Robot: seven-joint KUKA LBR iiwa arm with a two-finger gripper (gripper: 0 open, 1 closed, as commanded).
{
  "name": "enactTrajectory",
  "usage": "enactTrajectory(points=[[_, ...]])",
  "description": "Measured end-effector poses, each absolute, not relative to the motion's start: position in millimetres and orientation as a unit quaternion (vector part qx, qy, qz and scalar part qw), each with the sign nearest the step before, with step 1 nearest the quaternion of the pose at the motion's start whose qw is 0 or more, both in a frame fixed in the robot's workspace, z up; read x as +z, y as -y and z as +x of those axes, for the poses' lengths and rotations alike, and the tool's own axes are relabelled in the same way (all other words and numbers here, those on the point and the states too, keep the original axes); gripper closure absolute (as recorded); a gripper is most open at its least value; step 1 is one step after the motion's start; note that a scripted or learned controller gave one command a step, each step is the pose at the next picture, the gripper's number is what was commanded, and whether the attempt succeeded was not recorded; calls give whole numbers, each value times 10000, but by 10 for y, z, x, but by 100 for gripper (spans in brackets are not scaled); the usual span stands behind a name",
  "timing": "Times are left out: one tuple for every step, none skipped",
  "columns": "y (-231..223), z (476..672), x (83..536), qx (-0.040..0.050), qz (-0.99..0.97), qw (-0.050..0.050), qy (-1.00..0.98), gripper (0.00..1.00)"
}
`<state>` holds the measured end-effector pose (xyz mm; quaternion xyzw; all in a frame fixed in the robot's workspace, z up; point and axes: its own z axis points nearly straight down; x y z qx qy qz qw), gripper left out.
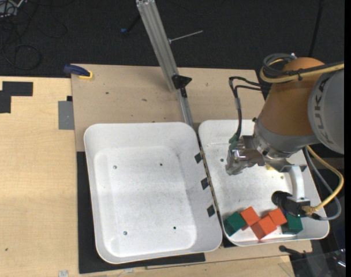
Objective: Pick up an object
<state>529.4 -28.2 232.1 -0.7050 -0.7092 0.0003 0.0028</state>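
Several small blocks lie bunched in the near corner of the right bin (219,133): a green block (235,222), an orange block (249,215), a larger orange block (264,227), another orange block (277,216) and a green block (292,224) at the right end. My gripper (236,161) hangs over the middle of the right bin, above and behind the blocks, well apart from them. Nothing shows between its fingers. The bulky orange-banded wrist (291,105) hides the bin's far right part.
The left bin (106,138) lies beside the right one, with black clips (203,183) along the shared wall. A slanted aluminium rail (161,45) rises behind the bins. Cables (325,195) loop by the right bin's right rim.
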Motion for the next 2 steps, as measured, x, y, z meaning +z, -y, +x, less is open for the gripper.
enactTrajectory(points=[[-303, 5288, 2228, 12, -7055, 30, 7087, 100], [-829, 5307, 2323, 5, -7054, 19, 7088, 100]])
